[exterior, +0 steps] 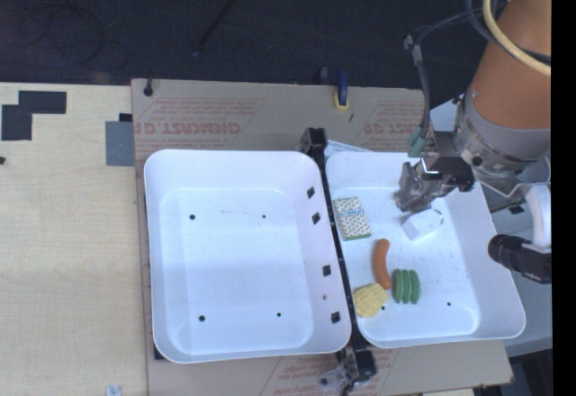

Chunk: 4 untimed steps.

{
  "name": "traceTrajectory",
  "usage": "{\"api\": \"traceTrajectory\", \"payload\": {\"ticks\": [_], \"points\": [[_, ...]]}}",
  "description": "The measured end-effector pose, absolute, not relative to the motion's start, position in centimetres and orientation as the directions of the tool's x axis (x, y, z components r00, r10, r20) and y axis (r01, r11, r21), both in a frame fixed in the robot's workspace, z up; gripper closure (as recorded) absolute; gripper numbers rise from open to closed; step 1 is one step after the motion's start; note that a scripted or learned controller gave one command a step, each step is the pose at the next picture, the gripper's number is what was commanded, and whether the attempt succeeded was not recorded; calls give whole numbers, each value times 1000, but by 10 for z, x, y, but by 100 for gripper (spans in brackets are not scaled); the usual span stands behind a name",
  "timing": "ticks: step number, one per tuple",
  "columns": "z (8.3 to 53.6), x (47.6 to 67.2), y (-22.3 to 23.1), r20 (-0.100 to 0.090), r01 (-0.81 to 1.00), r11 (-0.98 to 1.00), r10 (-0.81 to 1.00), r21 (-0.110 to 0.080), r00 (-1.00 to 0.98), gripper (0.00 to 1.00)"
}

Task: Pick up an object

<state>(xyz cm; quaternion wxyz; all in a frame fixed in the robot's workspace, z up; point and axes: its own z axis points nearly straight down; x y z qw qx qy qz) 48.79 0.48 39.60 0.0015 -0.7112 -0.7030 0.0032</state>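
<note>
Claw (pixel 416 198) hovers just above a white block (pixel 422 224) at right bin's (pixel 504 318) upper middle; its spread can't be told.

Four items (pixel 383 263) in right bin (pixel 468 318)

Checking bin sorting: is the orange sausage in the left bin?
No, the orange sausage lies in the right bin, beside the green object.

left bin (pixel 171 205) open, right bin (pixel 468 304) crowded by toys (pixel 387 273)
</note>
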Motion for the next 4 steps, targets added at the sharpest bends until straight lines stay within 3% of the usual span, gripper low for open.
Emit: {"api": "traceTrajectory", "payload": {"ticks": [1, 3, 4], "points": [[409, 477, 64, 1, 1000, 6, 1000, -1, -6, 100], [489, 494, 202, 2, 1000, 7, 1000, 2, -7, 100], [496, 494, 199, -3, 1000, 7, 1000, -7, -7, 100]]}}
